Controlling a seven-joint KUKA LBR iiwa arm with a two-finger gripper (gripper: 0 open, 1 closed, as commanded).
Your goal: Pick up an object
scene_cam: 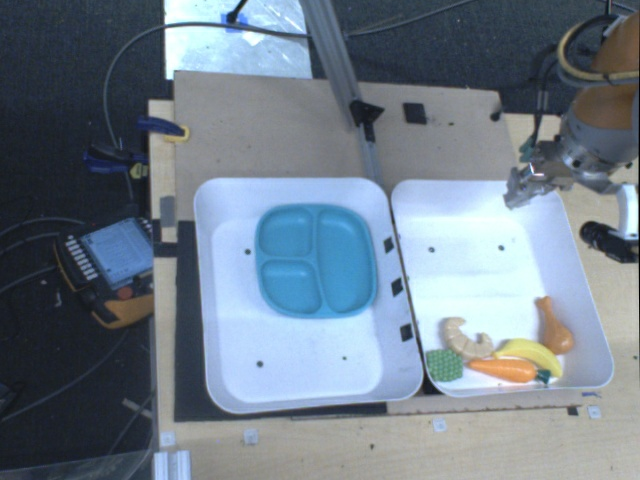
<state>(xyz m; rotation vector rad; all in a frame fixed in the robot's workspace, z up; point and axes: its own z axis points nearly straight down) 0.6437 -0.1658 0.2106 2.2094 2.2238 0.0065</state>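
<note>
Toy foods lie bunched in the near right corner of the right shallow white bin (470,228): an orange plastic carrot (503,370), a yellow banana (528,350), a brown drumstick (554,329), a beige curled piece (466,338) and a green textured piece (445,365). They sit well apart from the tool (520,188), which hangs over the bin's far right rim. Whether the tool is open or closed cannot be told; it is small and blurred. The arm (600,118) is cut off by the frame's right side. A blue divided plate (316,260) rests in the left white bin (230,358) on the table (270,128).
</note>
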